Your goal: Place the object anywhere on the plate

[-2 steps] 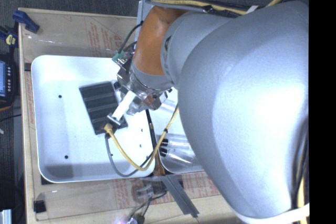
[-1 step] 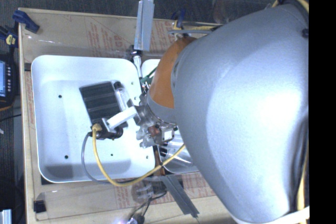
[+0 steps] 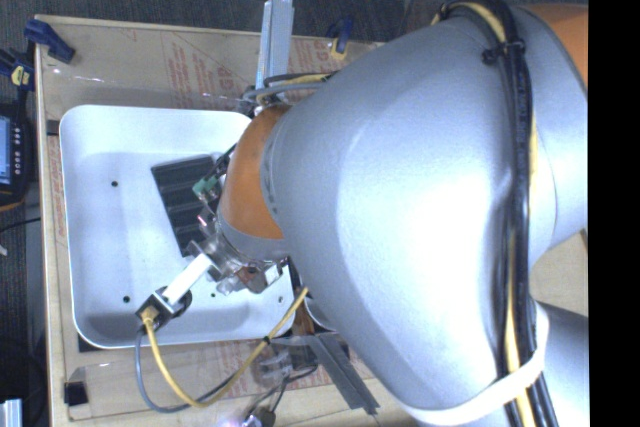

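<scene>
From my remote station I see the large grey arm with the orange band (image 3: 420, 205) covering most of the bench, and it reaches down into the shallow white plastic bin (image 3: 90, 215) on the left side of the view. The two-finger gripper (image 3: 235, 277) is under the wrist, low over the bin floor near the front wall, but the wrist hides it. I cannot tell its state, and I cannot tell if it has hold of anything.

The only loose thing I can see in the bin is a dark, flat, ribbed rectangular object (image 3: 185, 195). I judge this is the task's object, but I am not sure. It lies on the bin floor just beside the wrist, up and to the left of the gripper in the picture. Its long axis runs at a slant, from upper left toward lower right, so it points roughly toward the gripper. Its right part goes under the arm. A plate I cannot make out; the arm covers the place where the second bin should be.

A white bar with a black end (image 3: 170, 295) sticks out from the wrist to the lower left, with a yellow cable (image 3: 150, 360) attached.

About writing: faint red print is on the cardboard-like bench surface (image 3: 170, 55) behind the bin, but it is too small to read. I see no brand name.
</scene>
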You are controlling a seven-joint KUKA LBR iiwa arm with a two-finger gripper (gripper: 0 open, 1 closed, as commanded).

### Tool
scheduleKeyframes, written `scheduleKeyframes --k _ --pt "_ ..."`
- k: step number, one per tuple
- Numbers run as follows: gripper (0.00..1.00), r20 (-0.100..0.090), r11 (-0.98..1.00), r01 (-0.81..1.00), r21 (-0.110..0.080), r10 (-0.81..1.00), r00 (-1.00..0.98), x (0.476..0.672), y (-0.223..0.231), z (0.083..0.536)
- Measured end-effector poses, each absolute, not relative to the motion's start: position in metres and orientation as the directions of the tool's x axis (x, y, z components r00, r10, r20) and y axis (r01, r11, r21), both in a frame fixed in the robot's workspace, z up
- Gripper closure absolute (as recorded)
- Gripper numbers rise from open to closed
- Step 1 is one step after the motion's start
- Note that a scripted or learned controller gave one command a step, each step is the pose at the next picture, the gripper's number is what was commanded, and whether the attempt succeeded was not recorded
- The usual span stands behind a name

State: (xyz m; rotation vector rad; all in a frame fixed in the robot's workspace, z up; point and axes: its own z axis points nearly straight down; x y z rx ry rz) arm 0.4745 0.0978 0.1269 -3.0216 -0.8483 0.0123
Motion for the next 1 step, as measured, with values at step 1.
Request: scheduleKeyframes --k 1 --pt "1.0 -0.005 -0.937 0.349 -0.002 0.349 0.937 0.4749 0.1877 0.0909"
